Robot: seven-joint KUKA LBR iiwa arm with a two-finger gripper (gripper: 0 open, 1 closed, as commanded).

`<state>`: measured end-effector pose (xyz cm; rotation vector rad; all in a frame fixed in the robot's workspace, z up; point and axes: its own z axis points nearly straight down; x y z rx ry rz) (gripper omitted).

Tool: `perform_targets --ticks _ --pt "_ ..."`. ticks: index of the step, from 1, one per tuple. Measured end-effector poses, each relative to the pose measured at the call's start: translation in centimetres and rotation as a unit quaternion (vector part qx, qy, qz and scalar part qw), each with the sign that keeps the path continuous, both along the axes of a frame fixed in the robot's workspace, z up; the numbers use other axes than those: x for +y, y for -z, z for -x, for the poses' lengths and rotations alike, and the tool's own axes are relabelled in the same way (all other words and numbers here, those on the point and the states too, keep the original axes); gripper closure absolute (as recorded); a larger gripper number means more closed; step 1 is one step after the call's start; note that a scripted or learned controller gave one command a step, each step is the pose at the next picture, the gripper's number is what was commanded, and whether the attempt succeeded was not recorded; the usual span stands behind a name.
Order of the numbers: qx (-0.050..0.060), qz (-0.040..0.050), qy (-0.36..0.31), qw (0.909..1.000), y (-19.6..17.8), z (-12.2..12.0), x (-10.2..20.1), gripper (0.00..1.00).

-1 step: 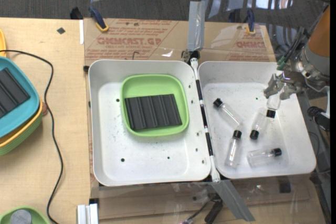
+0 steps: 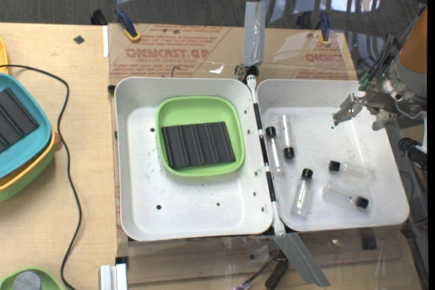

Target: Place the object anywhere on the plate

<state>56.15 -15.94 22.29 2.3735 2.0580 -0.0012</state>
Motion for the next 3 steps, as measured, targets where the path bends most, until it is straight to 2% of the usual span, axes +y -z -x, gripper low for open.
perform_targets --ticks 1,2,3 --pt "0.000 0.0007 0.051 0.9987 -3.7 1.2 -1.7 0.00" --pt "0.001 0.0011 0.232 0.9728 -11.0 1.8 -2.8 0.00" --pt "0.002 0.0017 0.407 0.9136 -19.5 -0.6 -1.0 0.00"
